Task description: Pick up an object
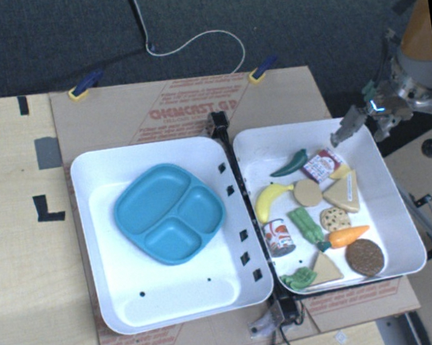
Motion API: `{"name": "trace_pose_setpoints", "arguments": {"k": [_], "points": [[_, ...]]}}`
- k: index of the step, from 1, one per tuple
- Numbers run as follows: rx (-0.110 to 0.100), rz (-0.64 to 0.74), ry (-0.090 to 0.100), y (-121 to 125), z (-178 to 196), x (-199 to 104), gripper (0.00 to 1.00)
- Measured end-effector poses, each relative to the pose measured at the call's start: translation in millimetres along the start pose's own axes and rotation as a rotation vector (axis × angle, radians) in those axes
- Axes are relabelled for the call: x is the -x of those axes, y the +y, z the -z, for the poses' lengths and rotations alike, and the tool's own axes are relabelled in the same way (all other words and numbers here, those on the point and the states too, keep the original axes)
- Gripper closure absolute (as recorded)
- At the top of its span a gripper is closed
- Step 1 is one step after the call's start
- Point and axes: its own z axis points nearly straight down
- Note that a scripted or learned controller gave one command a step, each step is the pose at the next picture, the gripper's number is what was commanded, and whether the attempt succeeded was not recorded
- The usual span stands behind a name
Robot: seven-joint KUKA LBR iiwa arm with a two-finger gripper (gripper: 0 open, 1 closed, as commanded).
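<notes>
The right bin holds several toy foods: a yellow banana, a dark green pepper, a red packet, a cheese wedge, a chip cookie, an orange carrot, a brown round patty, a small can and a green pickle. My gripper hovers over that bin's far right corner, up and to the right of the red packet. It is open, with nothing between its fingers.
A blue divided plate lies in the left bin. A black divider runs between the two bins. A white cable loops over the dark floor behind the bench. The arm enters from the upper right.
</notes>
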Motion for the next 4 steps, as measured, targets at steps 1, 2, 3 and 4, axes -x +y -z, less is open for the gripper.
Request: {"name": "trace_pose_setpoints", "arguments": {"k": [1, 2, 3, 4], "points": [[0.019, 0.002, -0.005, -49, 195, -25, 0.0], [0.002, 0.001, -0.002, -48, 194, -24, 1.0], [0.012, -0.004, -0.005, -91, 296, 4, 1.0], [0.001, 0.0, 0.0, -130, 289, -13, 1.0]]}}
